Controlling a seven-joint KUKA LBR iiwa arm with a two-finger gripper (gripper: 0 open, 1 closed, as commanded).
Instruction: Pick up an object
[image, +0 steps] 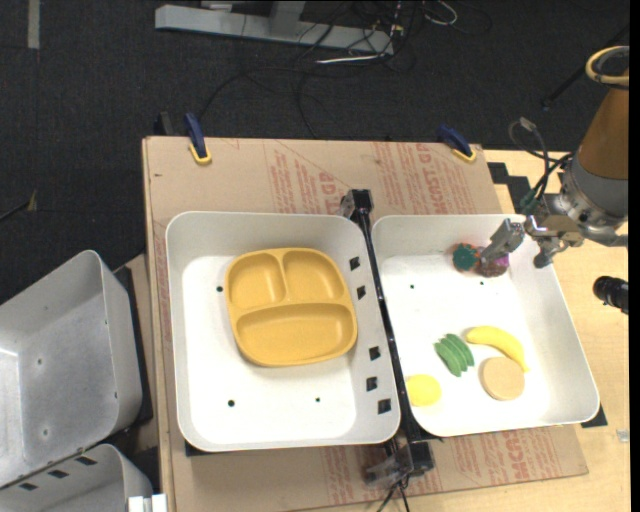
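In the right bin, several small toys lie loose. A teal and purple lump sits near the back wall. A yellow banana, a green ridged piece, a tan disc and a yellow disc are grouped toward the front. My gripper hangs over the bin's back right part, open, its left finger right beside the teal and purple lump. Nothing is between the fingers.
The left bin holds a yellow divided plate. A black divider runs between the bins. A grey tub stands left of the bench. Cables lie on the dark floor behind.
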